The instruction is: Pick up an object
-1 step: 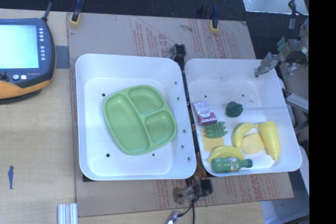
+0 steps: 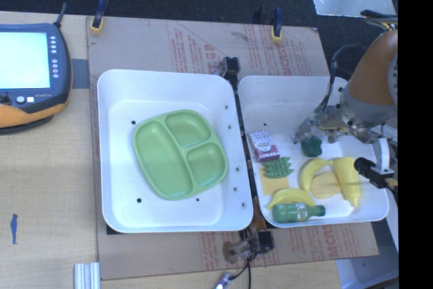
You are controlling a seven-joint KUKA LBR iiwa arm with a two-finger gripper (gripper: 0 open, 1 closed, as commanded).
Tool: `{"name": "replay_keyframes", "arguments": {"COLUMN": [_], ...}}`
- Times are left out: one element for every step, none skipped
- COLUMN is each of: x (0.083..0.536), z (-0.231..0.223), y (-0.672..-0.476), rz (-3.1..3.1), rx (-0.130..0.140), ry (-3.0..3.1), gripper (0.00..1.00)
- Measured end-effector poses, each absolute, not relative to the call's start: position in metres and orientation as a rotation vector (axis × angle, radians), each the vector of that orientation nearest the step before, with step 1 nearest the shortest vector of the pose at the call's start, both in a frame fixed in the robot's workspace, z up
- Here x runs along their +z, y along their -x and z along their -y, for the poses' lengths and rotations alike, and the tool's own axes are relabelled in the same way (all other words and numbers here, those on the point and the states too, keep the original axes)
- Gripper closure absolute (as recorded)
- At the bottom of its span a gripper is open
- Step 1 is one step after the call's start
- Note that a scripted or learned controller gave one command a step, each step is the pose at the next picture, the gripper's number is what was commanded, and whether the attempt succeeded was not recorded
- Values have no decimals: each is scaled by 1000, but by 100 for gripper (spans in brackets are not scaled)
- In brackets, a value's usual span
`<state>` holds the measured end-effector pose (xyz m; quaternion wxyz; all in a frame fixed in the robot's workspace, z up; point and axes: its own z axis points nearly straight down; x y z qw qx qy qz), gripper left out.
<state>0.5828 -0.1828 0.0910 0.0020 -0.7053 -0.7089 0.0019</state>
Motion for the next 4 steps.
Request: {"name": "replay_keyframes", "arguments": {"x": [100, 119, 92, 92], "z": [152, 155, 203, 161], "y": [-501, -567, -592, -561], "rz": [2225, 2224, 2222, 2226], "rx": [5, 2, 2, 5], "ry": [2212, 2216, 2218, 2212], "gripper": [0, 0, 0, 0]}}
